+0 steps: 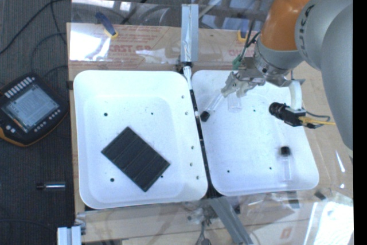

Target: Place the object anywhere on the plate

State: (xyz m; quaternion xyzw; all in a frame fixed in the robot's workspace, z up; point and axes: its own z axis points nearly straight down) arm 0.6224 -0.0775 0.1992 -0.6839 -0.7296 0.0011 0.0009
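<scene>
Camera view, from above and at a slant. On the desk (pixel 137 46), two shallow white bins side by side: left bin (pixel 86 100) and right bin (pixel 246 149), rims meeting along the middle.

In the left bin, toward 6 o'clock of its floor: a dark ribbed plate (pixel 136 158). Lies flat, turned corner-up like a diamond, clear of the bin walls.

Reaching in from 3 o'clock: the grey arm with its orange band, ending in the gripper (pixel 238 88). Hangs over the right bin, close to its 12 o'clock wall. Released or clenched: cannot tell from this angle.

From just below the gripper, a slim clear stick (pixel 212 106). Slants toward 8 o'clock, dark tip at the shared rim of the bins. Held or merely lying there: cannot tell.

In the right bin at 4 o'clock, well apart from the gripper: a clear tube (pixel 285 162) with a black cap at its 12 o'clock end. Lies flat on the white floor, near the 3 o'clock wall, across the shared rim from the plate.

Behind the bins at 12 o'clock, an upright metal post (pixel 190 31) at the seam; toward 10 o'clock, a blue-handled tool (pixel 106 23).

Off the desk at 9 o'clock, on the dark floor, a handheld control pendant (pixel 28 106); at 8 o'clock, a small metal cylinder (pixel 53 185)
</scene>
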